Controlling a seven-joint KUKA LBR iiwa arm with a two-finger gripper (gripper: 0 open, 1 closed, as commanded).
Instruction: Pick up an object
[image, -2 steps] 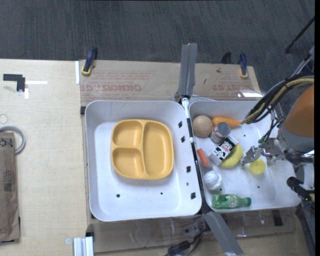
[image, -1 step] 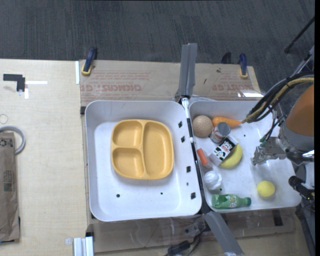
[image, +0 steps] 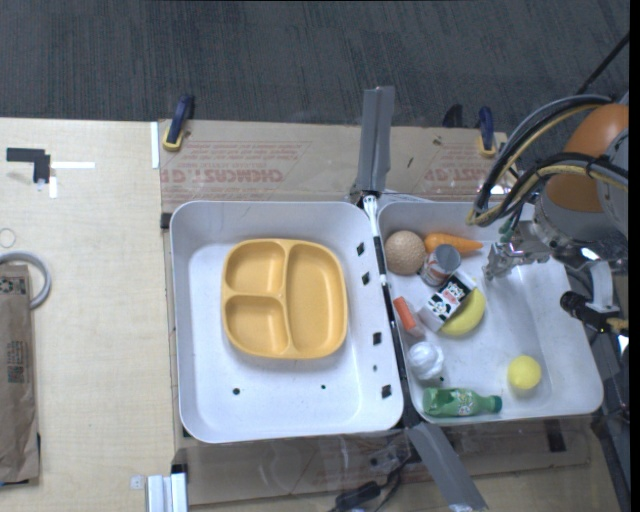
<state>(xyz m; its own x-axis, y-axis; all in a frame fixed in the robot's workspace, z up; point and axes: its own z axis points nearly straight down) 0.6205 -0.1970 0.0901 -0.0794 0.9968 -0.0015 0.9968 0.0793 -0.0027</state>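
Observation:
The right bin (image: 560, 320) holds several objects. A brown ball (image: 404, 251), an orange carrot (image: 452, 242) and a small can (image: 439, 266) lie at its far left. A black-and-white carton (image: 446, 299) leans against a yellow banana (image: 468, 313). A lemon (image: 524, 373) rests near the front right. A green bottle (image: 458, 402) lies along the front wall, with a clear bottle (image: 425, 360) and an orange marker (image: 404, 314) by the left wall. My gripper (image: 499, 262) hangs over the bin's far middle, right of the carrot and can, with nothing visibly in it.
The left bin (image: 200, 320) holds a yellow divided plate (image: 285, 298). A grey divider post (image: 376, 140) rises between the bins at the back. Cables (image: 520, 160) and the arm crowd the right bin's far right corner. A brown paper bag (image: 15, 370) lies at the bench's left edge.

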